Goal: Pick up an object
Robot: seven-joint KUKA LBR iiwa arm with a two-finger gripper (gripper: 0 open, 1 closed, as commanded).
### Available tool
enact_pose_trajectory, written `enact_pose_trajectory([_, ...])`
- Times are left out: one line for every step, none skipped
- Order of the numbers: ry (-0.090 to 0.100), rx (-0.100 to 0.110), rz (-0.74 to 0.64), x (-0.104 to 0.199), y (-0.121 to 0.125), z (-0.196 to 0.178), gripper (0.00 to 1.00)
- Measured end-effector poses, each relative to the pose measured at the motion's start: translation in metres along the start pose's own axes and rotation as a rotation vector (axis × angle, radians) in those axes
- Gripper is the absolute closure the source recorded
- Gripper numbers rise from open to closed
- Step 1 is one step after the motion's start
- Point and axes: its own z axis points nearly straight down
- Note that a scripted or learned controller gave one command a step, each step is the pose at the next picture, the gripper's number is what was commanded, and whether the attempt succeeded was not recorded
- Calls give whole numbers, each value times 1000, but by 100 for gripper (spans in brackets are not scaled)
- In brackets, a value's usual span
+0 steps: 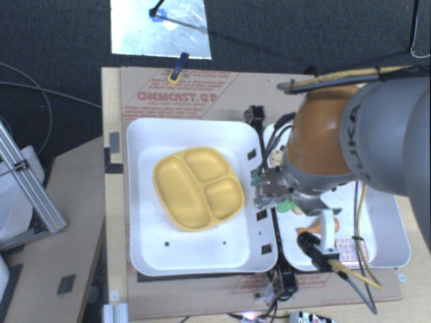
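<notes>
A: Where is the arm (377, 140) sitting at this moment?

B: It is hanging low over the right bin (397, 247), close to the divide between the two bins; its bulk is covering most of that bin; I cannot tell the state of the jaws, as the wrist is hiding them.

A: What is lying within reach?

B: A yellow divided plate (199, 187) is lying flat near the middle of the left bin (148, 247), well apart from the arm; in the right bin a small green item (284, 206) is peeking out just under the wrist, and a red-printed packet (350, 249) is lying near the front wall.

A: How will the plate handle?

B: Judging by appearance, it is light, stiff and smooth plastic, likely slippery; a hold across the raised outer rim is looking soundest, since the three hollows are offering nothing to pinch.
</notes>
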Motion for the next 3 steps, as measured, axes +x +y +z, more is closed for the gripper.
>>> enact_pose_trajectory([3,-10,-2,44,2,-109,100])
enact_pose_trajectory([-2,0,8,29,1,-93,100])
enact_pose_trajectory([1,-19,7,-13,1,-250,100])
